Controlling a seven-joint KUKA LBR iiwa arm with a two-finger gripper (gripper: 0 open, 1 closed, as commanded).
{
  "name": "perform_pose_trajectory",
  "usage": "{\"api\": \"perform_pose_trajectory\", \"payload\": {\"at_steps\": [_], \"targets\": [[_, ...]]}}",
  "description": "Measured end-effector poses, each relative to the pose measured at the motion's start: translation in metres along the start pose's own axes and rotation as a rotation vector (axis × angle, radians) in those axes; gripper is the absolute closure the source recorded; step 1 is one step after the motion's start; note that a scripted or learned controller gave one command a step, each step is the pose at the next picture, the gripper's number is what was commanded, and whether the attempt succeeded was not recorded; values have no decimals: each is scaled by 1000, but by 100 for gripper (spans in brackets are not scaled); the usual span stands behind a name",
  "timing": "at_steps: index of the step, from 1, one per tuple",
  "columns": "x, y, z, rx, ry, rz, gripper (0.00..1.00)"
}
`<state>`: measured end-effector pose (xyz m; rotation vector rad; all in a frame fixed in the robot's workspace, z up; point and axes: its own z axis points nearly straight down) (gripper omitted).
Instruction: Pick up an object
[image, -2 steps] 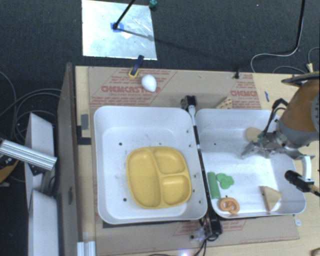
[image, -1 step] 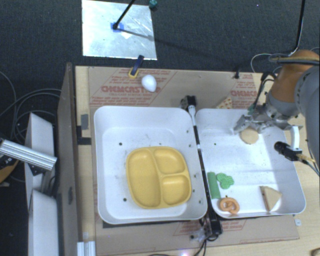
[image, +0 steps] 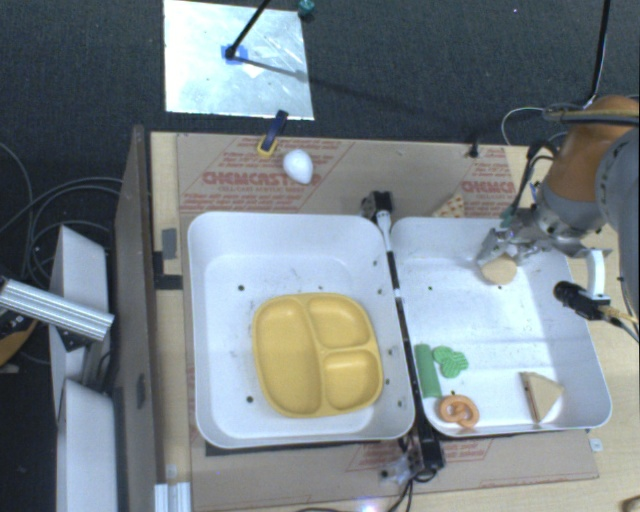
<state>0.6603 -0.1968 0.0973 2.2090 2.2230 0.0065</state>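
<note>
At the far end of the right bin (image: 575, 395), the pincer (image: 508, 250) hangs just over a small tan object (image: 498, 270); I cannot tell its state. The approach seems in hand; next comes a secure grasp and lift.

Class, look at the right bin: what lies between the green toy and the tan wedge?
In the camera view, bare white bin floor separates the green toy and tan wedge; the orange pretzel sits just below that stretch.
</note>
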Motion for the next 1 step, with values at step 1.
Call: {"api": "perform_pose_trajectory", "payload": {"at_steps": [1], "targets": [[80,-5,11,4,3,-3,100]]}}
